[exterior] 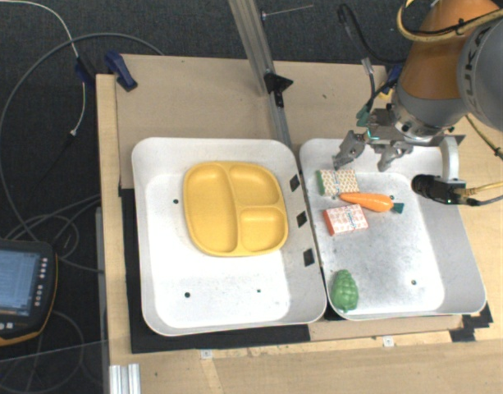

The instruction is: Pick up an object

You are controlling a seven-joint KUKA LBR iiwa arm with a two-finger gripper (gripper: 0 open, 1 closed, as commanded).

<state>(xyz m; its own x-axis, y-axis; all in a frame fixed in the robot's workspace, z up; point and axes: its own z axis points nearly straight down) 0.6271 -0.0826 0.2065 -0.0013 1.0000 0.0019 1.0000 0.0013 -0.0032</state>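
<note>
White bins sit side by side on the bench. Filling much of the left bin (153,302) is a yellow divided plate (235,207). Lying in the right bin (448,269) are a checkered packet (336,180) near its upper left corner, an orange carrot (368,201) just below and touching it, a small red-and-white box (345,219) under the carrot, and a green lumpy toy (345,290) at the lower left. At the upper right of the frame, the gripper (370,150) hovers above the packet, fingers (349,148) spread wide with nothing between them.
</note>
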